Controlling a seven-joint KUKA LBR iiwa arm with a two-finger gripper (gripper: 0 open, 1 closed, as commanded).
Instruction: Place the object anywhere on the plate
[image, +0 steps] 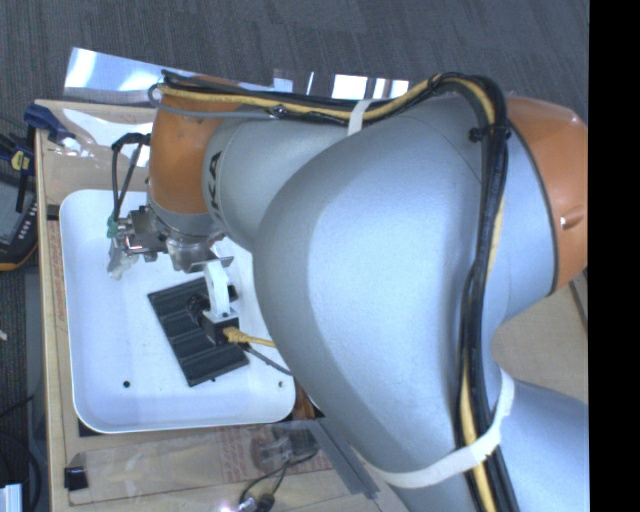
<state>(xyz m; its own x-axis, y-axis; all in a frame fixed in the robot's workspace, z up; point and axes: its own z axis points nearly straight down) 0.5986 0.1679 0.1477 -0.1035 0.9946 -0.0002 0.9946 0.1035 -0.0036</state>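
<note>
Shallow white bin (90, 400) on pale wooden bench (150, 465); grey carpet (200, 40) around bench.

There is one gripper (122, 245), on one grey arm (380, 280). One white bin (95, 330) lies under and around the gripper. On the bin floor, toward the view's bottom from the gripper, is one small dark speck (127, 383). Farther that way, past the bin's edge, one small black block (75, 476) sits on the one bench (150, 460). Left of the gripper, beyond the bin, is one black-and-yellow device (15, 235).
</note>
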